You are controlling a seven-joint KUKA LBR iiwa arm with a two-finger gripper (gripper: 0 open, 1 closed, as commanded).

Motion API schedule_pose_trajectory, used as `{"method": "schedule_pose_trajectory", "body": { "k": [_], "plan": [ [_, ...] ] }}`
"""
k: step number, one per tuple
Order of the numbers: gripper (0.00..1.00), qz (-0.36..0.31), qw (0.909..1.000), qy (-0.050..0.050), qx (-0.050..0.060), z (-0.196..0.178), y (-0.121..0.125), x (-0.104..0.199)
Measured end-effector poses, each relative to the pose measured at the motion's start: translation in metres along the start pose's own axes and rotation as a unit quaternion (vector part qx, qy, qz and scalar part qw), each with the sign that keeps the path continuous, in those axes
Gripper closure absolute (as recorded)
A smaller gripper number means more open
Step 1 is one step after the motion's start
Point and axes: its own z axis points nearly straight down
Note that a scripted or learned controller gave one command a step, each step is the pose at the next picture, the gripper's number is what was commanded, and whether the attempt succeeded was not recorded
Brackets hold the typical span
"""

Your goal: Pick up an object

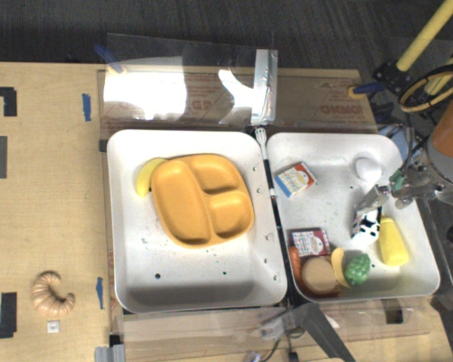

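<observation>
My gripper [379,195] hangs over the right bin [325,157], reaching in from the right edge, with the arm's orange band [447,136] behind it. Just below its tip lies a black-and-white cow toy [368,225], and I cannot tell whether they touch. A yellow block [393,242] lies right of the cow. A white rounded object [367,168] sits just above the gripper. A small white, blue and red carton [295,179] lies at the bin's upper left.
At the right bin's front lie a green broccoli [356,268], a brown round bun [320,274], a red-and-white packet [309,241] and an orange carrot [294,260]. The left bin [128,225] holds an orange divided plate [202,198] and a yellow banana [143,177]. A tan curled toy [51,292] lies on the bench.
</observation>
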Motion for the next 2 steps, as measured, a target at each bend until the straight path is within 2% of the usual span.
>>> {"method": "schedule_pose_trajectory", "body": {
  "k": [1, 2],
  "plan": [
    [0.0, 0.067, 0.9977, 0.0, -0.003, 0.069, 0.005, -0.017],
    [0.0, -0.091, 0.9958, 0.002, -0.007, 0.102, 0.021, -0.043]
  ]
}}
